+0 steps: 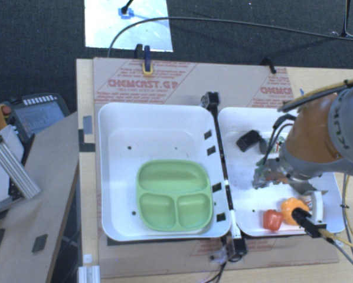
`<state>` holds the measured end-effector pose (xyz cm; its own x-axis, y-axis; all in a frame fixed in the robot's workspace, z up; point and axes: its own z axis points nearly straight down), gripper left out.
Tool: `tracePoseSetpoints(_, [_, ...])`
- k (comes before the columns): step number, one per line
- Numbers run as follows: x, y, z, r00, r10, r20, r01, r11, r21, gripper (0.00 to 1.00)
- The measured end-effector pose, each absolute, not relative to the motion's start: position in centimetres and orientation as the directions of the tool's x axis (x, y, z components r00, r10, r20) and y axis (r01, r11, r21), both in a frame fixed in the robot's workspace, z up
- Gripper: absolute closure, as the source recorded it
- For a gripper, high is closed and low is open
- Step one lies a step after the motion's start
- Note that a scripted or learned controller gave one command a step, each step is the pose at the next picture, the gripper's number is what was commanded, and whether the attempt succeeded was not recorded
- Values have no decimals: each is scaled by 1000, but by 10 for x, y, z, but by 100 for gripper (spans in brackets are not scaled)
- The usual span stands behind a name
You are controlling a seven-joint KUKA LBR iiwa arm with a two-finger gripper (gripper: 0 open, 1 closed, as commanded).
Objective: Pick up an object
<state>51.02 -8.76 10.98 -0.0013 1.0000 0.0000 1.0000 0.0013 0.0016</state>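
Red piece (272, 219) right down at 6 o'clock in the right bin (242, 208), closest to us, and just beside it at its 2 o'clock an orange piece (292, 209). They look to be touching, or very nearly; hard to call from this angle.

Up we go to the gripper (263, 177), low over the bin floor a shade toward 9 o'clock from the bin's middle. Is it clamped or released? Cannot tell, since the business end is a dark blur against the white. Nothing can be made out in its grasp. The arm (349, 131) comes in from 3 o'clock, grey body, orange band broad across the bin's right half.

Black piece (248, 140) lies at 11 o'clock from the gripper, near it but apart, up in the bin's far left part. The red and orange pieces lie at 5 o'clock from the gripper, clear of it too.

Over in the left bin (159, 131), a green divided plate (175, 194) lies flat toward 5 o'clock, three compartments showing, its near rim close to the bin's near wall.

Beyond both bins, at 12 o'clock, a brown sheet (224, 81) with red lettering lies under them, and a yellow-and-blue clamp (146, 59) bites its far edge.
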Motion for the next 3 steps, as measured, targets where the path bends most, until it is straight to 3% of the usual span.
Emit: tracePoseSetpoints(3, [518,-98,236,-4,1000,-1,1000,4,6,100])
